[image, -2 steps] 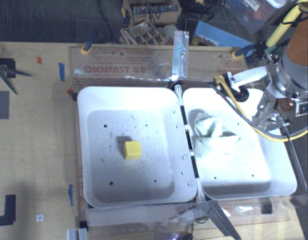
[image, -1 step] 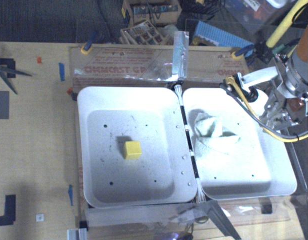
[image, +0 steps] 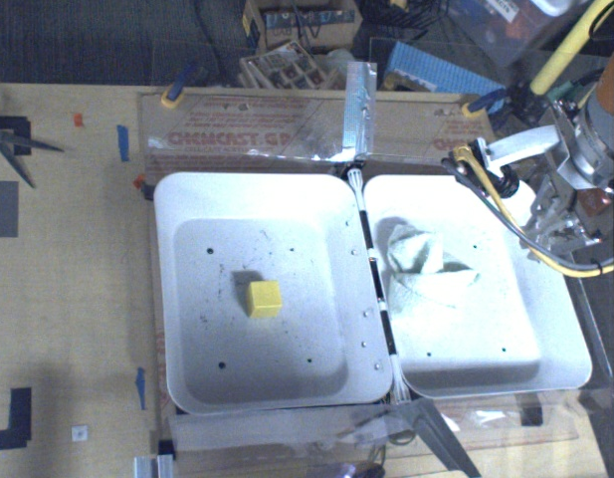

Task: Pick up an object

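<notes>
Near the bench's front, a yellow block (image: 264, 298) sits loose on the floor of the left bin (image: 187, 207), small, stiff and likely light, best pinched across two flat opposite sides. Beyond it a crumpled white cloth (image: 426, 265) lies in the right bin (image: 545, 361), while the gripper (image: 563, 229) hangs at the far right edge, well apart from the block; whether it is clenched cannot be told.

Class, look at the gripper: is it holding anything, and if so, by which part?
It cannot be told. The gripper sits at the right bin's far right edge, its tips unclear. The yellow block and white cloth lie apart from it in the bins.
</notes>
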